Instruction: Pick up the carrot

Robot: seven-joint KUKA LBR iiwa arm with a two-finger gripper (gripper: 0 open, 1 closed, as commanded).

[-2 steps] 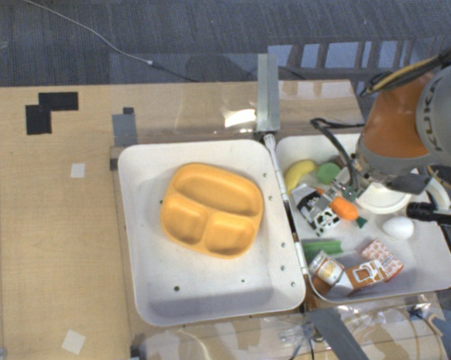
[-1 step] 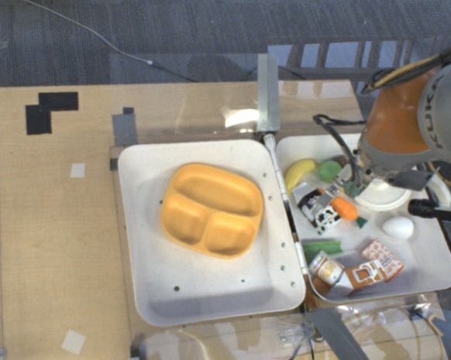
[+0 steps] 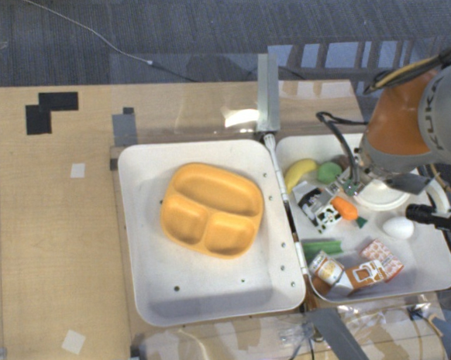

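Observation:
The carrot (image 3: 346,208) is a small orange piece with a green end. It lies in the right bin (image 3: 443,275), left of middle. My gripper (image 3: 321,207) hangs over that bin from the grey wrist, its dark and white tip just left of the carrot and touching or nearly touching it. The wrist hides whether the carrot sits between the fingers.
Around the carrot lie a yellow banana (image 3: 300,171), a green round fruit (image 3: 330,171), a white bowl (image 3: 382,195), a white egg (image 3: 399,228), a green pod (image 3: 322,246), a small can (image 3: 324,268) and an orange packet (image 3: 373,263). The left bin (image 3: 157,297) holds a yellow divided plate (image 3: 211,208).

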